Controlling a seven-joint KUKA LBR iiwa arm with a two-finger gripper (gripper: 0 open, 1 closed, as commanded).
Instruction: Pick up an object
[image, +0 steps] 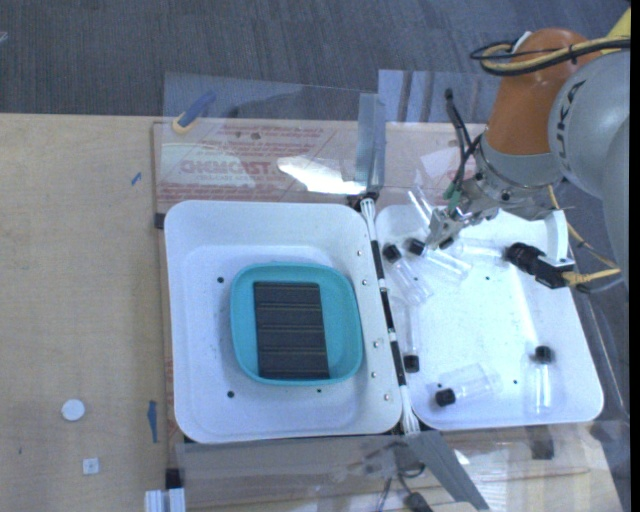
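The pincer hangs low over the right bin, upper middle of the frame; its opening cannot be told. Clear vials lie just beneath. Centre over one vial, descend vertically, then close gently, since smooth round bodies tend to roll.

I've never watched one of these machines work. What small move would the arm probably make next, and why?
Probably a short descent. The gripper sits over the far-left part of the right white bin, just above a clear plastic vial with a black cap lying there. Nothing visibly sits in its grasp, so lowering onto that vial seems the likely step toward picking something up.
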